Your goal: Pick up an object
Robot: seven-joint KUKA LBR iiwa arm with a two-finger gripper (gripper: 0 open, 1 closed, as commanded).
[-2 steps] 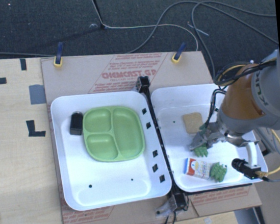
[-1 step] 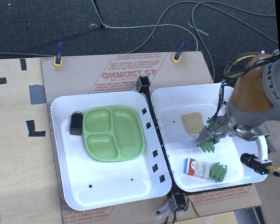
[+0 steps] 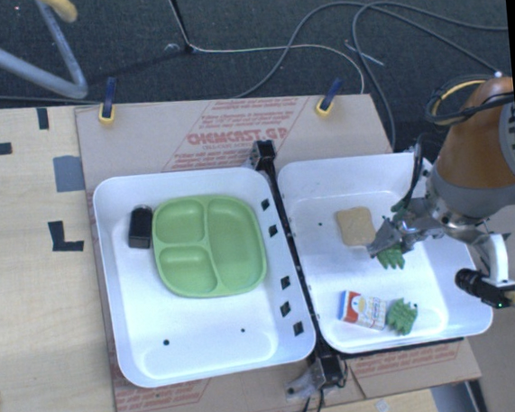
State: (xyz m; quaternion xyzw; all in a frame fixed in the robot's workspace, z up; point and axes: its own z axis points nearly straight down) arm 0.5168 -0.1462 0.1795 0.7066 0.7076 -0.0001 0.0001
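— What is in front of you, biggest things first?

— The bench (image 3: 28,268) with its cardboard sheet (image 3: 232,130), and on that the two white bins side by side. The left bin (image 3: 120,286) holds a green divided plate (image 3: 210,246), lying flat near the middle of the bin, and a small black block (image 3: 140,227) just beside the plate's left edge. I cannot tell whether the two are touching.

— And the right bin?

— My arm (image 3: 474,152) comes over the right bin (image 3: 449,309) from its right side, orange band above the wrist. In the bin there is a tan square piece (image 3: 355,226) toward the far middle, a small carton (image 3: 362,310) in white, red and blue near the front wall, and a green leafy toy (image 3: 401,315) right against the carton's right end.

— Where is your gripper?

— My gripper (image 3: 390,244) hangs low over the middle of the right bin, just to the right of the tan piece. A small green thing (image 3: 391,256) shows at my fingertips, with green on the upper side of them as well.

— Are you holding it?

— I cannot tell. My fingers are too small and dark to say whether they are apart or together, or whether the green thing sits between them or lies on the bin floor below.
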